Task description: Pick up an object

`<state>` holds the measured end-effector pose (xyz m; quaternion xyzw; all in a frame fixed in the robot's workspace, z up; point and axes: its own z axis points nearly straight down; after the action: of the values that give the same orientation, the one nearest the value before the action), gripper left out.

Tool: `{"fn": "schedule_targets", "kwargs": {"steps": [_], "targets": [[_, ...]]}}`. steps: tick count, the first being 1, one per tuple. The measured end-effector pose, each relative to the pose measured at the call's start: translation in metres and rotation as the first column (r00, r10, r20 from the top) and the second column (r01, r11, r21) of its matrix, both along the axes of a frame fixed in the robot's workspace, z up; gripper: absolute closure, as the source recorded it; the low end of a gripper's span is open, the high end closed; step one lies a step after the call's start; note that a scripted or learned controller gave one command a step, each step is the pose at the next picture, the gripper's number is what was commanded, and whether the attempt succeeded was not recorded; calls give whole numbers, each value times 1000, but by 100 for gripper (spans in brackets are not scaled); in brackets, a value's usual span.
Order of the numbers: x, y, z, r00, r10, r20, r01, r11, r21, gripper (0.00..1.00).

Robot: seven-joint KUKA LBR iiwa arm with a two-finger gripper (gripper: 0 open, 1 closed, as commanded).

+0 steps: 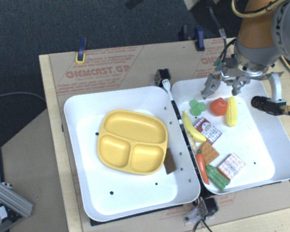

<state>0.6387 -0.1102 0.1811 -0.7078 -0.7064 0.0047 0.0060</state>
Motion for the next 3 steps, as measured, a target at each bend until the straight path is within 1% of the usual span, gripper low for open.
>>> {"fn": "schedule_targets", "kwargs": {"steps": [1, 2, 3], "targets": [[3, 0, 9, 1000, 2, 15, -2, 1000, -2, 0], [8, -8, -42, 1000, 1, 11, -1, 1000, -2, 0], [8, -8, -94, 1000, 2, 11, -2, 1000, -1, 0]]}}
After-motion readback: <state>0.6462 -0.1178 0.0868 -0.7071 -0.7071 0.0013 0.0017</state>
